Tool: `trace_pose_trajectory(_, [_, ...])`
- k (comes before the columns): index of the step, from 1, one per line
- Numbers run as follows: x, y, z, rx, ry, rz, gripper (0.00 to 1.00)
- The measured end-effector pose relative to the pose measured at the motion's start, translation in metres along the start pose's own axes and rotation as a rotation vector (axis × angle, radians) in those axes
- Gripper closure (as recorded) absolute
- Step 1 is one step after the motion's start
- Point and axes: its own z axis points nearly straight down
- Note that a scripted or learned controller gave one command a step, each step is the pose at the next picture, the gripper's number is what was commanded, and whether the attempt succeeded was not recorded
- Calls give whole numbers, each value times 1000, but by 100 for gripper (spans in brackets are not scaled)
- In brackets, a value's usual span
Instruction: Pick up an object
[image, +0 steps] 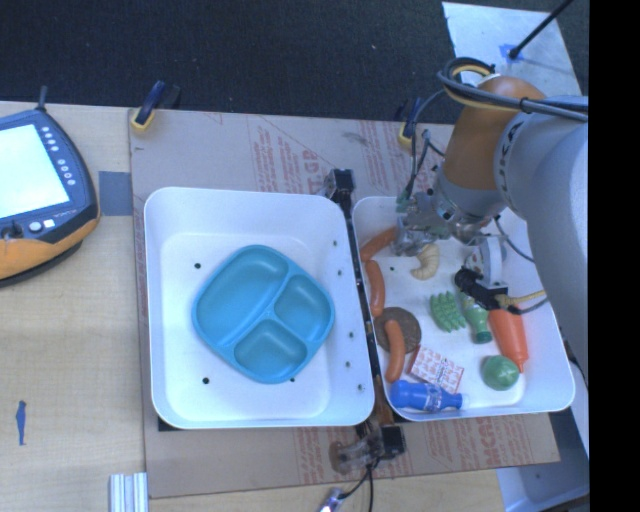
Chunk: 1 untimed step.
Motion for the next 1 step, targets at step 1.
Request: trace_pose_trajectory(1, [1, 0, 0, 0, 0, -1, 0])
